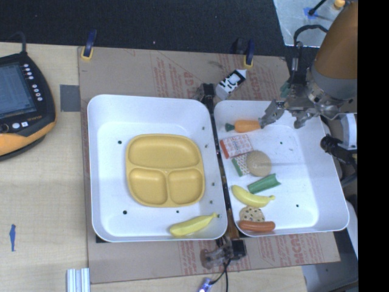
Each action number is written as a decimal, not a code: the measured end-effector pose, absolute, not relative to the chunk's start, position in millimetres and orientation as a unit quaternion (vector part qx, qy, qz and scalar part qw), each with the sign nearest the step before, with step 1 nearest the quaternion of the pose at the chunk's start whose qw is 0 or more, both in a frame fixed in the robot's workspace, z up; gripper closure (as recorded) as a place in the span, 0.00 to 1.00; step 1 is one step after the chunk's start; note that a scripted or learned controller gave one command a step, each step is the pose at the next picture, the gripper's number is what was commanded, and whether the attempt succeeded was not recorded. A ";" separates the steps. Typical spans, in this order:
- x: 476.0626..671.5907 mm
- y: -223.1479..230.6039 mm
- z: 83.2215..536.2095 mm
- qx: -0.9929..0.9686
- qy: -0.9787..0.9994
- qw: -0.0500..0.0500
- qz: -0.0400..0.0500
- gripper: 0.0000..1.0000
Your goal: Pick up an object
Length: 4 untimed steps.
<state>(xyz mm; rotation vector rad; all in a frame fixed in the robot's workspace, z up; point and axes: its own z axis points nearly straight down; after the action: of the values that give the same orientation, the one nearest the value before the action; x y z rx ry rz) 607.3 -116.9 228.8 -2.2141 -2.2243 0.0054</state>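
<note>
- Nearest in the right bin (328, 215), a sausage (257, 226) lies flat, long axis nine-to-three.
- Farther up, the carrot (246, 126) points its green end to nine o'clock.
- The tool (284, 118) hangs spread wide, one finger just beside the carrot, gripping nothing.
</note>
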 end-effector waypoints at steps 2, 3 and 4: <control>568.5 -136.9 102.3 -0.706 -0.708 0.001 0.001 0.00; 525.8 -162.0 92.0 -0.705 -0.709 0.001 0.002 0.00; 587.1 -100.6 91.9 -0.704 -0.710 0.001 0.002 0.00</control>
<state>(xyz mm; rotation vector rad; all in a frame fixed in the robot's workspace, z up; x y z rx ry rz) 587.1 -100.6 91.9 -2.2105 -2.2283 0.0049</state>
